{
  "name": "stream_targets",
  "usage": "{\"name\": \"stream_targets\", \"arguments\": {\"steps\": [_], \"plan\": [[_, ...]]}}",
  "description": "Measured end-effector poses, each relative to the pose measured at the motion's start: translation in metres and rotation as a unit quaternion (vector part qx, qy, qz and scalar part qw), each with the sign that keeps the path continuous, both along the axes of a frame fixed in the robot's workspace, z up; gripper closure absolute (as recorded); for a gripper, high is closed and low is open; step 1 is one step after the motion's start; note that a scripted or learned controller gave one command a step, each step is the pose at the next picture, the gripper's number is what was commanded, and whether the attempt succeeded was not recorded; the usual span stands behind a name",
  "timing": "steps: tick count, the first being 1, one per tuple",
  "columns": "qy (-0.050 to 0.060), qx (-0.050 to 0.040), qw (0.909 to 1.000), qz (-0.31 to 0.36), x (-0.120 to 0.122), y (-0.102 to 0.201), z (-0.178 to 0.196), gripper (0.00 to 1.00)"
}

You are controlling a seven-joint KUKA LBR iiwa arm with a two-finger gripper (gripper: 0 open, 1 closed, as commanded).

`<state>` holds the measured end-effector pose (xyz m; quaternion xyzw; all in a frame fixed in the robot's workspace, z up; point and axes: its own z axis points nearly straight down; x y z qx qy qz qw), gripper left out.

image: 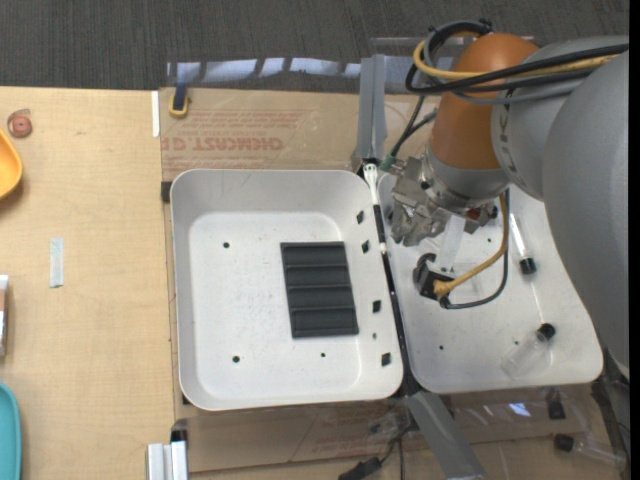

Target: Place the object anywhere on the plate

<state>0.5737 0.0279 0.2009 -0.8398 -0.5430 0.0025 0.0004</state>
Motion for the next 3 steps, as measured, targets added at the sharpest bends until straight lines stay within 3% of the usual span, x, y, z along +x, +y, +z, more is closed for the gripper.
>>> {"name": "stream_targets", "arguments": {"steps": [1,2,3], "plan": [[0.001,0.0005,0.9969,0.079,-0.086,0.065,0.002,1.00],[-0.001,-0.0009,0.9999,-0.013,-0.051,0.108,0.098,1.00],[0.001,0.0007,0.9622,0.272,-0.080,0.130,0.075,1.00]]}}
